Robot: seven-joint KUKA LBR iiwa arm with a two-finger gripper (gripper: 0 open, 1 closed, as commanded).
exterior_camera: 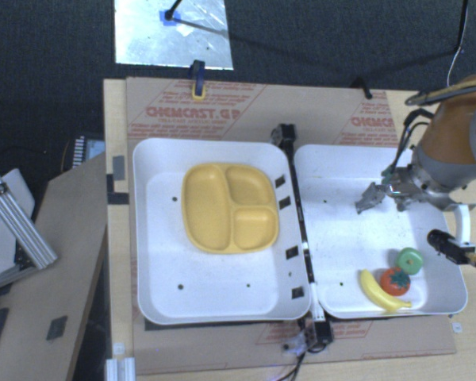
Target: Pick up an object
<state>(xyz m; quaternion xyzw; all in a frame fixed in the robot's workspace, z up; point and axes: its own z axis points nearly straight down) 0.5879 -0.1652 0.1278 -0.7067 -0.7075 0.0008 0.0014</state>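
Three small objects lie at the front right of the right bin: a yellow banana, a red tomato-like piece touching it, and a green round piece just behind. My gripper hangs over the middle of the right bin, behind and a little left of these objects. It is open, its two grey fingers spread apart with nothing between them. The grey arm with its orange band comes in from the right.
The left bin holds a yellow divided plate. A black divider with clips runs between the bins. A black fitting sticks in over the right bin's right rim, close to the green piece.
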